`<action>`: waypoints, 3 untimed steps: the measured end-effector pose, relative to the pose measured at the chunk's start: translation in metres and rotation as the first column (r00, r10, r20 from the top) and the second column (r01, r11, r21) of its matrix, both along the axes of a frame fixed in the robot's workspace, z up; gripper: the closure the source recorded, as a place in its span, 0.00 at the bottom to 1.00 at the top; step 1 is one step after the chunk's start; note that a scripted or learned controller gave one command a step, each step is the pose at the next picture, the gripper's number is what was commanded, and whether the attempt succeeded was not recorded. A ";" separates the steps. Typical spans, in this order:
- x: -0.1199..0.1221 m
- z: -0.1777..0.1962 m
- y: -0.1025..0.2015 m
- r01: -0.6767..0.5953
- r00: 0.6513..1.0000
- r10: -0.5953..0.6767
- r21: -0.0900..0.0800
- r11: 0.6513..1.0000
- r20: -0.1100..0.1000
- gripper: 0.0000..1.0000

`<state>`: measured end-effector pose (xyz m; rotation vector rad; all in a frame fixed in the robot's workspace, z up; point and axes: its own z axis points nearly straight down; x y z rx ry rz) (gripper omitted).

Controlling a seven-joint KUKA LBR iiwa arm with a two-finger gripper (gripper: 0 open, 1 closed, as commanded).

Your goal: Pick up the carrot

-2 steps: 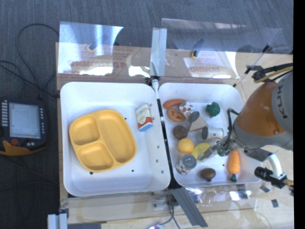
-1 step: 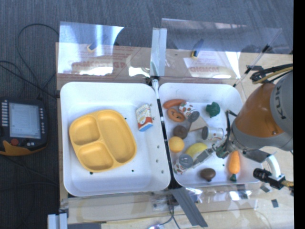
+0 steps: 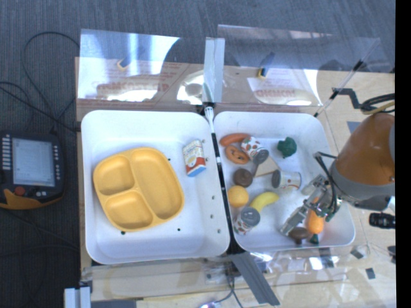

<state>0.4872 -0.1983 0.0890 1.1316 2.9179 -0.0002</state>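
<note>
The carrot (image 3: 315, 224), a short orange stub with a green top, lies in the front right corner of the right bin (image 3: 334, 146). My gripper (image 3: 306, 212) hangs low over that corner, its metal parts slanting down to the left and touching or overlapping the carrot's left side. A brown lump (image 3: 299, 234) sits just in front of the gripper. The grey arm with its orange band (image 3: 366, 156) comes in from the right over the bin's edge.
The right bin also holds a red-orange sausage shape (image 3: 232, 138), a green piece (image 3: 287, 147), a yellow ball (image 3: 238, 196), a banana (image 3: 264, 201), a can (image 3: 246, 217) and a cup (image 3: 286, 179). The left bin (image 3: 96, 249) holds a yellow divided plate (image 3: 138, 188) and a small carton (image 3: 194, 157).
</note>
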 end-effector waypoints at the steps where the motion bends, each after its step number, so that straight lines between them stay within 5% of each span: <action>1: 0.003 0.013 0.000 -0.002 1.000 0.002 -0.003 1.000 0.010 1.00; 2: 0.002 0.005 0.054 0.342 0.940 -0.342 0.000 0.940 0.014 1.00; 3: 0.019 0.081 -0.011 0.075 0.997 -0.075 0.001 0.997 -0.008 1.00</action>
